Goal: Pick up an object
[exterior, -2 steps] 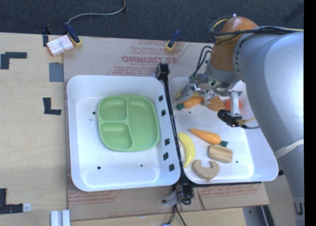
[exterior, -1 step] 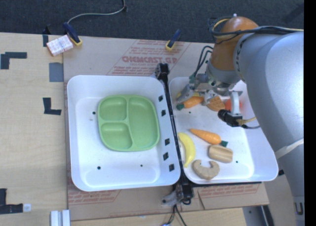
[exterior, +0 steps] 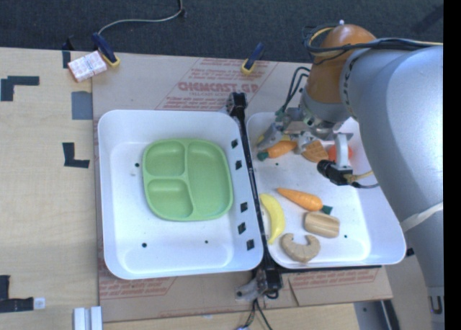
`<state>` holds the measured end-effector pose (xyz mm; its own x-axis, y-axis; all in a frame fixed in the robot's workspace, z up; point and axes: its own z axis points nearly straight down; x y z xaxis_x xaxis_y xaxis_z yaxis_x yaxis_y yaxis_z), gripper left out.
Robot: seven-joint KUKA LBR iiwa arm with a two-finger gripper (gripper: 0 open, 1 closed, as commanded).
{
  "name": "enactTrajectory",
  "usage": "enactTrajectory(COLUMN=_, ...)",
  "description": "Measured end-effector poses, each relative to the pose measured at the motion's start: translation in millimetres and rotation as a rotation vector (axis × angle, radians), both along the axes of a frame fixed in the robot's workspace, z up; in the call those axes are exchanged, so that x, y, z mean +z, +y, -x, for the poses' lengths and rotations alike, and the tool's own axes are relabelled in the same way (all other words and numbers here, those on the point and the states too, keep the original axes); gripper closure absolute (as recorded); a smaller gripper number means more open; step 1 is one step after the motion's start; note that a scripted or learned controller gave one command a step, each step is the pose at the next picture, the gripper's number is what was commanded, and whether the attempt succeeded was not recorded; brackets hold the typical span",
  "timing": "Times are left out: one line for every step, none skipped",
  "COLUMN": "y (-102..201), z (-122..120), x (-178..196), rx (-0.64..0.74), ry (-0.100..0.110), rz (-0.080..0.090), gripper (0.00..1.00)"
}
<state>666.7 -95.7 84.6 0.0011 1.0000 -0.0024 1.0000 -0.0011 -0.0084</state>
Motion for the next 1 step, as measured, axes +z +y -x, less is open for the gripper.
enactTrajectory(y=-1.0, z=-0.1, x=0.0, rx=0.001, ry=0.001, rz=-0.002, gripper=0.00)
